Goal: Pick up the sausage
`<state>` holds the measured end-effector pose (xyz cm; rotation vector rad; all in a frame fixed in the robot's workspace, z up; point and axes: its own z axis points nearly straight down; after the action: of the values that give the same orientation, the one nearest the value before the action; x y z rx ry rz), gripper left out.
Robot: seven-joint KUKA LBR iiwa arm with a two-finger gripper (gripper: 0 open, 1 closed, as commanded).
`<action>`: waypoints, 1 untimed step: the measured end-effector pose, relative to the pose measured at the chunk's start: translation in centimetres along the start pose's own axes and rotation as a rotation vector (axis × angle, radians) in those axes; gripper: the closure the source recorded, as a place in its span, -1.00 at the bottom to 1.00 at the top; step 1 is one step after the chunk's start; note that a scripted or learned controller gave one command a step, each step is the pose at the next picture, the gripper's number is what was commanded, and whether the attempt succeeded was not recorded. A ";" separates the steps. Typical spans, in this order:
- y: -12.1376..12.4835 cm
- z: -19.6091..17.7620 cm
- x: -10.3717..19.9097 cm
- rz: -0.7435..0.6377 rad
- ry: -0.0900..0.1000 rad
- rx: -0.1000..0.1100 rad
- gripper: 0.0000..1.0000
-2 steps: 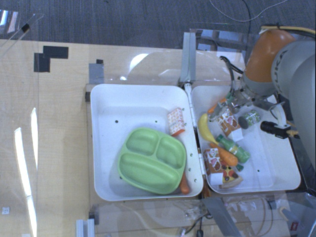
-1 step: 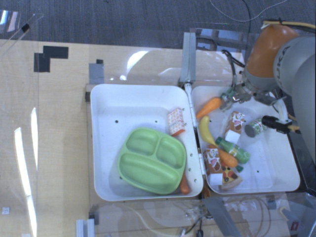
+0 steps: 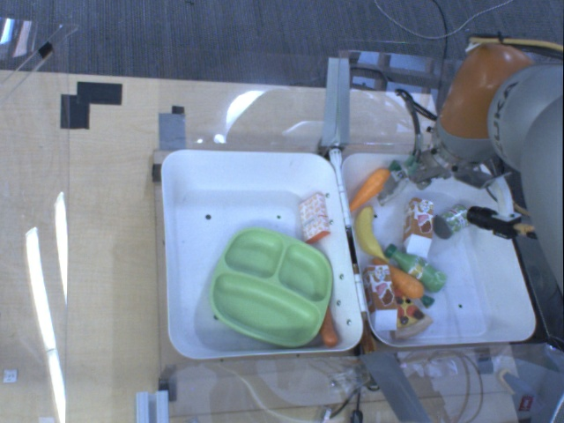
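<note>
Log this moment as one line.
gripper: right bin, far end, beside carrot | grip: unclear | left bin: green plate, snack packet

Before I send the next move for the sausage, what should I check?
1. Sausage identified: cannot tell; likeliest the reddish piece in the left bin, near right corner.
2. Piece free for a grasp: not ok; it lies between the green plate and the bin wall.
3. Gripper above that piece: not ok; it hangs over the right bin, far side.
4. No lookalike near the gripper: not ok; a carrot lies just beside it.
</note>
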<state>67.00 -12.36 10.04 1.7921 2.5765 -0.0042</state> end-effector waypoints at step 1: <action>-3.3 1.3 -2.0 0.082 0.000 -0.008 -1.00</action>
<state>64.57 -15.37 8.80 1.8934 2.4969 0.0059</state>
